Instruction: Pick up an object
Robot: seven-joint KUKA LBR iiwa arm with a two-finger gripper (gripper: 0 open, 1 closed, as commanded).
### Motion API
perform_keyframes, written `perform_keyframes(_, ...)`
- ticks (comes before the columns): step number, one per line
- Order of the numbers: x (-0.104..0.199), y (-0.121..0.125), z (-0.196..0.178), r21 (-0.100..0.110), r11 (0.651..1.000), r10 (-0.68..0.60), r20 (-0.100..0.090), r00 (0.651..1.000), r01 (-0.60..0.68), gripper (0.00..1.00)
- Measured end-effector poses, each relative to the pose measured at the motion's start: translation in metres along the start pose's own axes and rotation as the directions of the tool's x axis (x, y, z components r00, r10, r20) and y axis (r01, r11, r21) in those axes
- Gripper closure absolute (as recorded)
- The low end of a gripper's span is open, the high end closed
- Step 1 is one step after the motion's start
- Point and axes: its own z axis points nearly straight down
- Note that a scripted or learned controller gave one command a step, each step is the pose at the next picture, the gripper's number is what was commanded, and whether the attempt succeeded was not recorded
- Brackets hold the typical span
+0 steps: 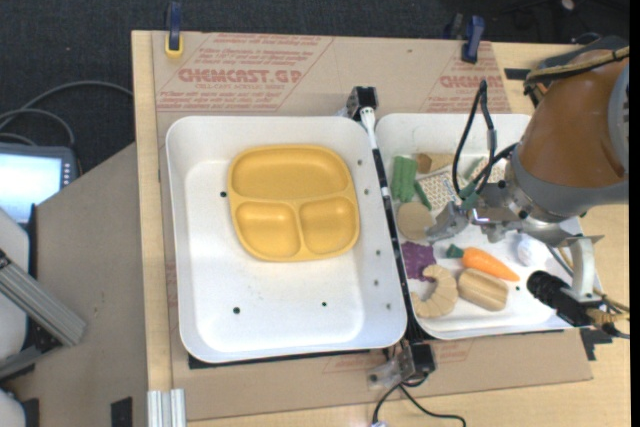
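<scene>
We're in the reach/approach step: the arm, w/ its orange band, hangs over the right bin, and the gripper sits low over the middle of that bin, near its left half. Nothing shows between the fingers, so we judge no pick made yet; whether the pincer is wide or narrow we can't tell from this slant. Candidates all lie in the right bin: a carrot just right of and below the gripper, a tan wooden block touching or just beside the carrot toward the bin's near edge, a pale curved piece near the near-left corner, a green piece along the left wall, a round beige disc just left of the gripper, and a dotted white item toward the far side, partly hidden by cables. The left bin carries a yellow divided plate in its far half, well apart from the action. Next move, as we read it: settle on the closest item (disc or carrot), centre the fingers over it, drop straight down, close, then lift. The clutter is tight, so we'd watch for nudging neighbours or closing on two things at once.
</scene>
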Motion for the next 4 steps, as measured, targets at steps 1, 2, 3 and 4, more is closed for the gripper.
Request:
perform_keyframes(1, -0.089, -0.015, -0.016, -0.009, 1.0, 0.012, 0.009, 1.0, -0.012, 0.0)
perform_keyframes(2, -0.069, -0.013, 0.106, -0.004, 1.0, 0.003, 0.004, 1.0, -0.003, 0.0)
perform_keyframes(3, -0.071, -0.013, 0.091, -0.01, 1.0, 0.006, 0.008, 1.0, -0.006, 1.0)
perform_keyframes(4, 0.005, -0.011, -0.004, -0.015, 1.0, -0.005, 0.003, 1.0, 0.005, 1.0)
